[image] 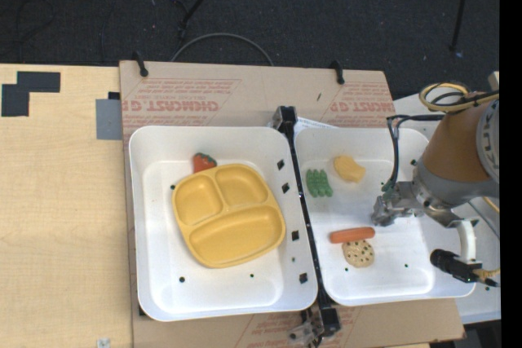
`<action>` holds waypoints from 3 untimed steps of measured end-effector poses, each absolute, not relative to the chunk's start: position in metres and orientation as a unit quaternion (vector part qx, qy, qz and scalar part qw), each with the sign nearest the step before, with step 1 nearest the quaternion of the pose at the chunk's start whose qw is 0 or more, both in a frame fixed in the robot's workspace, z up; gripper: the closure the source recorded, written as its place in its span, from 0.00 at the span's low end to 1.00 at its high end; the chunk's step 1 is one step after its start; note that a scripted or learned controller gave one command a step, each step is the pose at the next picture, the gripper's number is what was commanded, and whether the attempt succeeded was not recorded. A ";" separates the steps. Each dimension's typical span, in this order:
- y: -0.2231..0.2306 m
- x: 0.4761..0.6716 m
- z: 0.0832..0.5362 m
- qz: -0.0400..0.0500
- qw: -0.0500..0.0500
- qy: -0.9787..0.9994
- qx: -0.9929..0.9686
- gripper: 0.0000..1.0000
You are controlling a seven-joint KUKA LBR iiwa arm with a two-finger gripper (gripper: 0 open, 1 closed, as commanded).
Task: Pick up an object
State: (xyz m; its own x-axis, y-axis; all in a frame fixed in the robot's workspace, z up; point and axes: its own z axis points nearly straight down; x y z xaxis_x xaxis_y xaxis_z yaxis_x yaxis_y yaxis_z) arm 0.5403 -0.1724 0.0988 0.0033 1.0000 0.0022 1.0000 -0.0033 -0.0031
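Observation:
In the right bin (408, 277) lie a yellow lump (349, 169), a green ridged piece (318, 182), an orange sausage-shaped piece (351, 235) and a speckled cookie (358, 254). My gripper (390, 210) hangs low over the right bin's right half, just right of the sausage and above it in the picture. Nothing shows between its fingers. The left bin (155, 175) holds a yellow divided plate (228, 213) with a small red and green piece (204, 162) at its far left corner.
A black divider (298, 208) runs between the two bins. Brown cardboard (245, 98) lies under and behind them. The arm's orange band (457, 151) and cables (444, 98) stand over the right bin's right side.

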 end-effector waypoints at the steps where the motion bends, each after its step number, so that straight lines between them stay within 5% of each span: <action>1: -0.171 0.541 0.162 0.000 0.000 -0.708 -0.706 1.00; 3: -0.173 0.541 0.278 -0.001 -0.002 -0.708 -0.706 1.00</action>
State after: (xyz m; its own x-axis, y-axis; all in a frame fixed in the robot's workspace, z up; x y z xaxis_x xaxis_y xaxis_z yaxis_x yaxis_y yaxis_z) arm 0.5414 -0.1726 0.2782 -0.0024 1.0000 -0.0011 1.0000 0.0024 0.0034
